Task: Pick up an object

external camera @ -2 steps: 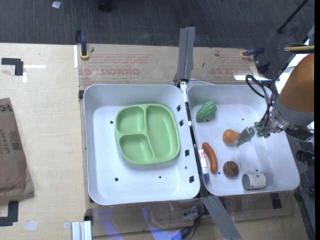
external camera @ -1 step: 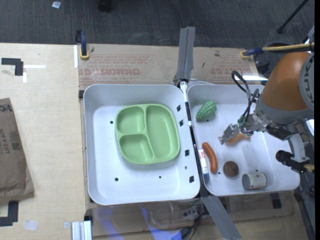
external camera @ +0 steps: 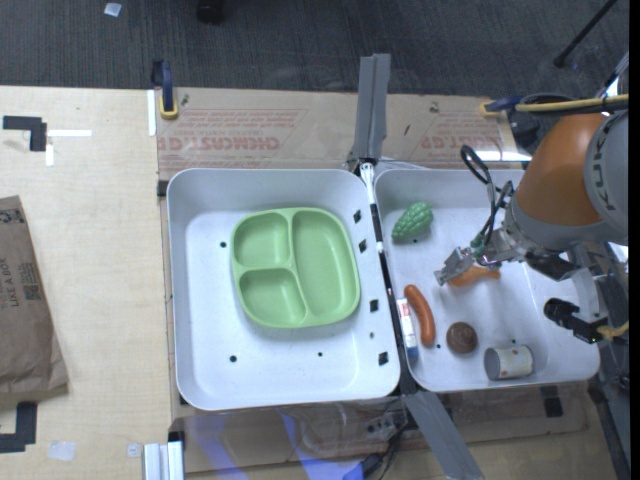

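Jaws of the gripper [external camera: 455, 266] sit low in the right bin [external camera: 540, 368], right of frame centre, but whether they are apart or together cannot be told from this slanted view. An orange piece, likely a carrot [external camera: 474, 277], lies on the bin floor touching the gripper's tip, its narrow body stretching rightward beneath the wrist; nothing shows it between the fingers. It is small, smooth and bright orange, partly covered by the metal above it.

At the far left of the frame a brown paper bag [external camera: 25, 298] lies flat on the bench [external camera: 90, 218]. The left bin [external camera: 190, 298], in the middle of the frame, holds a pale green plate [external camera: 296, 265] with three compartments, resting a little above the bin's centre and turned slightly askew. All three compartments look bare.

The right bin holds several small things. A bumpy green toy [external camera: 412, 221] lies near its upper left corner. Lower down, close to the divider between the bins, a red-orange sausage [external camera: 421, 315] lies nearly upright in the frame. Just right of it sits a brown ball [external camera: 461, 338], and beside that, near the bin's lower edge, a grey can [external camera: 509, 361] lies on its side. The arm [external camera: 560, 183], with its orange band, enters from the right edge above these.
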Robot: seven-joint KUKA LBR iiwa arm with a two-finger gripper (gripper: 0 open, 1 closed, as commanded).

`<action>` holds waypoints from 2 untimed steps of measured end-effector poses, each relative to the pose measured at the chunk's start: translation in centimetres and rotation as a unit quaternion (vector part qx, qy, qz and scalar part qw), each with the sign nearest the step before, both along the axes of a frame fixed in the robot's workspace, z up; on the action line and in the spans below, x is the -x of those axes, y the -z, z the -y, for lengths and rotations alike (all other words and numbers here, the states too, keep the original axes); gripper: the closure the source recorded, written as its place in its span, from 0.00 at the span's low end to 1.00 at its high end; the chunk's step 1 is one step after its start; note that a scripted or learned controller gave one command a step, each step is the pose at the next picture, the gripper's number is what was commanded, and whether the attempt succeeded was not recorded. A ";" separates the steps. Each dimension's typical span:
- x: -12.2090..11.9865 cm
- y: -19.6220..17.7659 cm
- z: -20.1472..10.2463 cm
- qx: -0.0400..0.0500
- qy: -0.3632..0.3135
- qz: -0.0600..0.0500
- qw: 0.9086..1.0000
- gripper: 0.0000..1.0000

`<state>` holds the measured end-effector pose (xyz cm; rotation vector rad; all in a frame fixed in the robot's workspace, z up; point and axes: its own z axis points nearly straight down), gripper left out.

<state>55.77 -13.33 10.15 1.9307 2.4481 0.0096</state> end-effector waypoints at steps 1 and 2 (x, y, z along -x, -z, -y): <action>-1.7 -1.0 2.2 -0.004 0.012 -0.011 1.000 0.00; -0.6 -3.8 -1.5 -0.004 -0.095 -0.012 0.995 0.00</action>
